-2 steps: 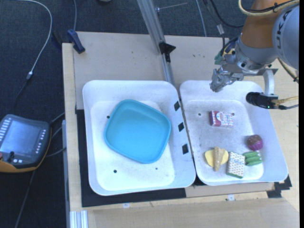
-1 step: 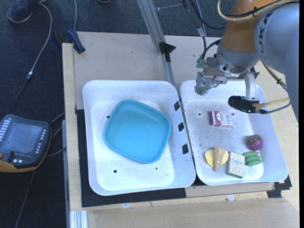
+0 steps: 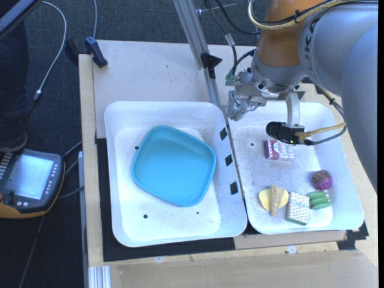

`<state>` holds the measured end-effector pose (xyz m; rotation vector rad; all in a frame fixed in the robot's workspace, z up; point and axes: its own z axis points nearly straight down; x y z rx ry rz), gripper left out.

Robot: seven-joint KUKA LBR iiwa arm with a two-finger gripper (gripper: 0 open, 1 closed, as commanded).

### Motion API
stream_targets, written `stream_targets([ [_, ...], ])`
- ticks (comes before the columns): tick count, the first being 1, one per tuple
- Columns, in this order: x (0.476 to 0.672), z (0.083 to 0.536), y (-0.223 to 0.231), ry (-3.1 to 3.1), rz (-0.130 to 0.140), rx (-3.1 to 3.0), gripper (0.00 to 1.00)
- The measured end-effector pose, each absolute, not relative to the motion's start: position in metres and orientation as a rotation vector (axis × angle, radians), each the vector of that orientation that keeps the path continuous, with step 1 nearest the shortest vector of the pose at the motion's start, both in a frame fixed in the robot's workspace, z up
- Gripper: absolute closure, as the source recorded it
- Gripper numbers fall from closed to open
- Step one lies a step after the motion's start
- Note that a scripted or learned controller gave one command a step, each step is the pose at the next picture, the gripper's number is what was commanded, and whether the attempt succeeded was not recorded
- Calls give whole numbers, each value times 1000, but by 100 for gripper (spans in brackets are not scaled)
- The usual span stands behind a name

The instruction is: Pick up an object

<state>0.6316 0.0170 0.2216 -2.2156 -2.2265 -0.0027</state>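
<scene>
My gripper [image 3: 238,108] hangs under the orange-banded wrist, over the far left corner of the right bin [image 3: 345,161], close to the wall between the two bins. Nothing shows beneath it. In the right bin lie a small red and white box [image 3: 279,150], a purple round object [image 3: 321,179], a green object [image 3: 320,200], a yellow wedge [image 3: 273,199] and a green-and-white checked block [image 3: 298,209]. The box is the nearest of these, a short way to the front right of the gripper. A light blue square plate [image 3: 174,165] lies in the left bin [image 3: 120,122].
A slanted metal rod [image 3: 195,38] runs down from the top to the bins' shared back corner. A black part with a yellow cable [image 3: 287,132] hangs off the arm just above the box. A blue clamp [image 3: 96,51] sits on the bench's far left corner.
</scene>
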Motion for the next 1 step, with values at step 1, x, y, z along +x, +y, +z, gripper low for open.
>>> stream_targets([
  [1, 607, 233, 57, -2226, -3, -2217, 100],
])
